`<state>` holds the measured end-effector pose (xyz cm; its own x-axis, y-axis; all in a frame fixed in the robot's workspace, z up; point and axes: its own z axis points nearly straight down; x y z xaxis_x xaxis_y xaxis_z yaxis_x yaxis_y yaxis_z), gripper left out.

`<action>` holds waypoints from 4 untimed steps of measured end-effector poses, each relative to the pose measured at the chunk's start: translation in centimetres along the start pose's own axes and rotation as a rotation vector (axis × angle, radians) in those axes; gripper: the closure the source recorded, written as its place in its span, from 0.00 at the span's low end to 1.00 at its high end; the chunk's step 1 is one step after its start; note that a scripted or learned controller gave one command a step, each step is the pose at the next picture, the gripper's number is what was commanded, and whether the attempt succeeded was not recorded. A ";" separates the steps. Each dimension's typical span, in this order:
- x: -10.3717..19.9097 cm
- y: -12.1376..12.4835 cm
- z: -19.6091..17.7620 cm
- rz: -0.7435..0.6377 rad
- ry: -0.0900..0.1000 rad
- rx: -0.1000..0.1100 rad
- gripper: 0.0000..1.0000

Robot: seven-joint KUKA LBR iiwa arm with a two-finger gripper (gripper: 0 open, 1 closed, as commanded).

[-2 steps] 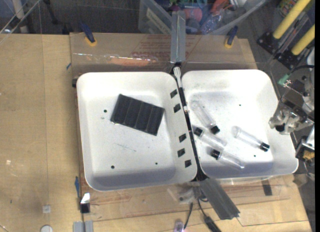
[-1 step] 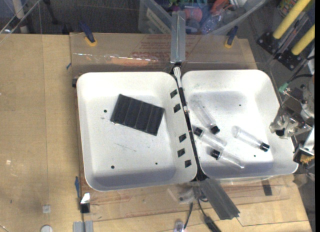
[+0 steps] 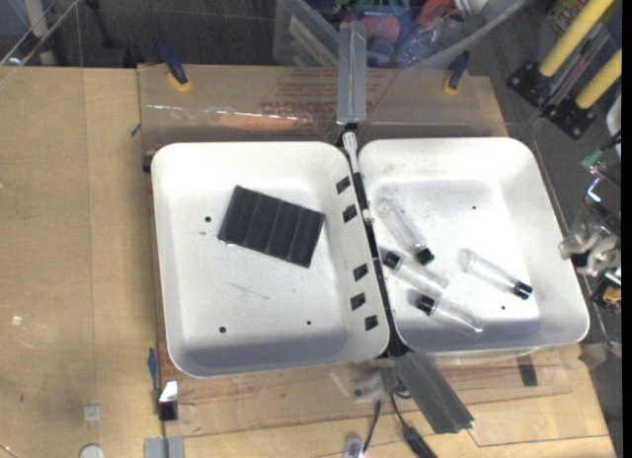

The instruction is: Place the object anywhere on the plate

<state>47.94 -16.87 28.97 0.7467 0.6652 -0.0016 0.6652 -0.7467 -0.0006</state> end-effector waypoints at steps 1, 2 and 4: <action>0.5 3.8 3.4 0.174 -0.001 0.001 1.00; -2.6 2.9 -2.0 0.420 0.000 0.001 1.00; -3.6 4.1 -3.1 -0.035 0.000 0.005 1.00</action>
<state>47.92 -22.32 32.09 0.7229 0.6909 -0.0014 0.6909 -0.7229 -0.0056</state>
